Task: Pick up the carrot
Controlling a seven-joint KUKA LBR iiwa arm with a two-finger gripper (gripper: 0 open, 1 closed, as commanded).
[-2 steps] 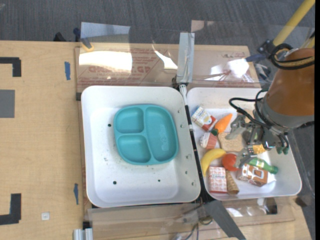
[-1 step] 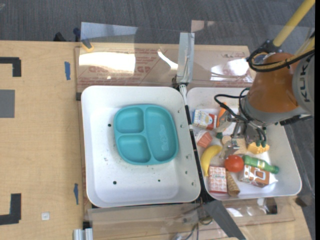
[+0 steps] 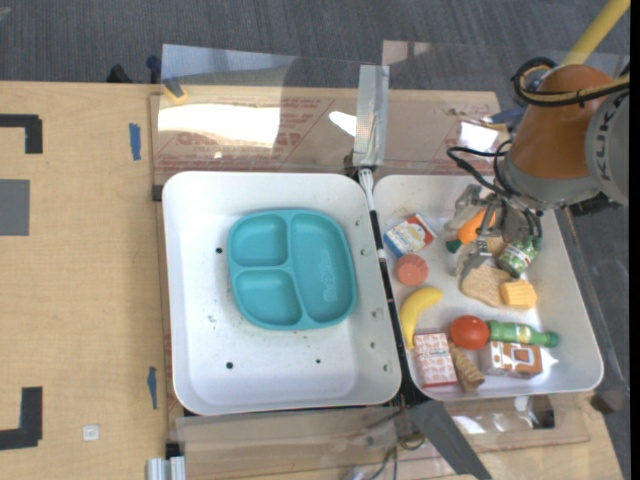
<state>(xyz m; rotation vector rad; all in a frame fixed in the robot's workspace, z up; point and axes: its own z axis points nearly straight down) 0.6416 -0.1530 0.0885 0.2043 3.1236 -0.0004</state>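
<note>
One pincer over right bin | carrot half hidden | grip: cannot tell

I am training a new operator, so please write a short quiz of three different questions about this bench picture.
1. True or false: the teal divided plate lies in the same bin as the banana.
2. Which item lies nearest the gripper? A. the carrot B. the tomato C. the plate
3. Fill in: the arm's band above the wrist is ____ in colour.

Key
1. False: the plate is in the left bin, the banana in the right bin.
2. A
3. Orange
</note>
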